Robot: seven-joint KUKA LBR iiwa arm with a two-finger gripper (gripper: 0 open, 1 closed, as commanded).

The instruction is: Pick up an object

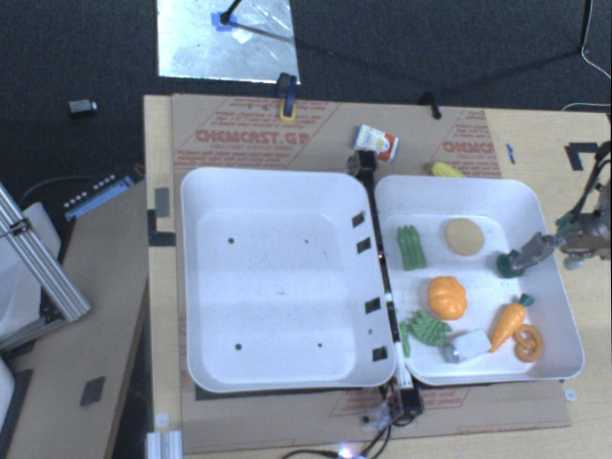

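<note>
The arm enters from the right, and the gripper (513, 261) hangs over the right bin (478, 194) near its right wall. The step in hand appears to be the approach: nothing is lifted, and every object lies on the bin floor.

Gripper state: cannot be told from here. The tip reads as a dark green-grey blur, and nothing can be made out in its grasp. It sits just beside the bin's right wall, above bare floor, not visibly touching any object.

Candidate objects, all in the right bin:
- carrot (508, 324), nearest, below the gripper, lying at a slant
- pretzel (528, 343), touching the carrot's lower end
- orange pumpkin (447, 297), mid-bin
- tan disc (465, 236), toward the far wall
- green beans (411, 247), near the left wall
- green leafy piece (426, 330) and grey block (465, 345), near the front

The left bin (277, 285) holds no objects.

Next move, as a judgement: travel over one object, likely the carrot, align across its narrow width, then descend. The carrot and pretzel touch, so a grasp near the carrot's upper end is preferable.
</note>
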